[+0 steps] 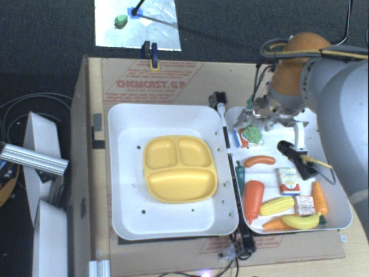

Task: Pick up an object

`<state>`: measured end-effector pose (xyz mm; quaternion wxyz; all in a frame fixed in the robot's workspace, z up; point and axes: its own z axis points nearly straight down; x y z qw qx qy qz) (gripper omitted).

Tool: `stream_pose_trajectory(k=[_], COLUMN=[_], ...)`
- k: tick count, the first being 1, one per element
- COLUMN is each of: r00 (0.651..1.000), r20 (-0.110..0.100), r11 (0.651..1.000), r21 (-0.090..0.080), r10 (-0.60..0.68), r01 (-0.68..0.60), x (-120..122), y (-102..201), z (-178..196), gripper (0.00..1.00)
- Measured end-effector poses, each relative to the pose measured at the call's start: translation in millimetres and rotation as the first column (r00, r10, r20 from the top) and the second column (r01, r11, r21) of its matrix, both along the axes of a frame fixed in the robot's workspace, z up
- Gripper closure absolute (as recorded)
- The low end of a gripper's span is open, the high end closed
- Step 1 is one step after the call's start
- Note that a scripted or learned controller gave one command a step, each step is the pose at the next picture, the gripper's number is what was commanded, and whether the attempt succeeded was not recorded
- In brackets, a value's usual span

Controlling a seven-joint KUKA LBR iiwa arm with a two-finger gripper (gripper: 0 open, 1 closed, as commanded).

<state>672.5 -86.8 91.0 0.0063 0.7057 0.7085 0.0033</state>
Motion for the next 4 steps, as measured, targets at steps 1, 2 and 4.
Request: stream_pose_trajectory(k=[1, 2, 4], r00=[1.000, 1.000, 1.000], r20=[0.000, 0.000, 0.008], r11=[1.000, 1.000, 1.000], r21=[0.001, 0.000, 0.000], r10=[-0.001, 0.000, 0.001], r01=[0.001, 0.000, -0.001], x=[0, 0, 2], y=[-1, 0, -3], z=[0, 0, 13], gripper=[0.00, 0.00, 1.00])
